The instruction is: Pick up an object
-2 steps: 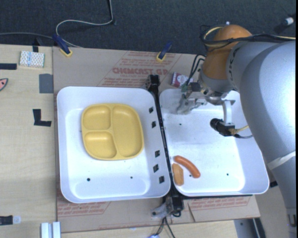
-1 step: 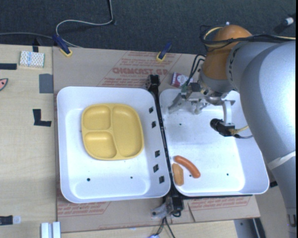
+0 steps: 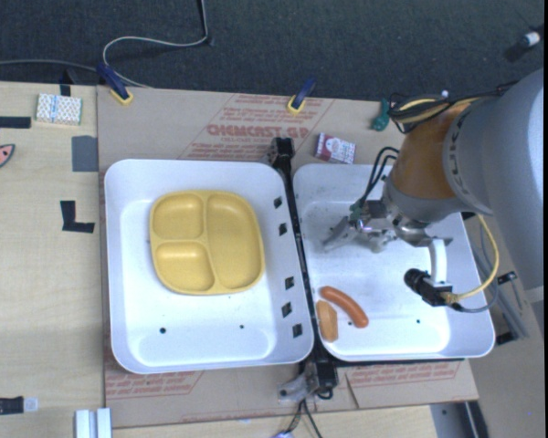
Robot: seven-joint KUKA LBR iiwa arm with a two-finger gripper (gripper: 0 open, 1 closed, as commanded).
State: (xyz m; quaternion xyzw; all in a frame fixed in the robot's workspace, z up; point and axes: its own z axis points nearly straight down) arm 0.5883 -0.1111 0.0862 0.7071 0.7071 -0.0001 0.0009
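Camera view: gripper [image 3: 340, 235] hangs in right bin [image 3: 457, 331], finger state indeterminate; two sausages [image 3: 344, 306] lie near, apart from it.

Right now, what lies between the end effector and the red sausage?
In the camera view, only bare white bin floor lies between the end effector and the red sausage.

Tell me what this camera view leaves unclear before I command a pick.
- Gripper: small and dark; finger state unreadable.
- Bun-coloured piece beside the sausage: too small to identify, and whether they touch is unclear.
- Right bin: the arm covers part of its floor.
- Small red packet: print too small to read.
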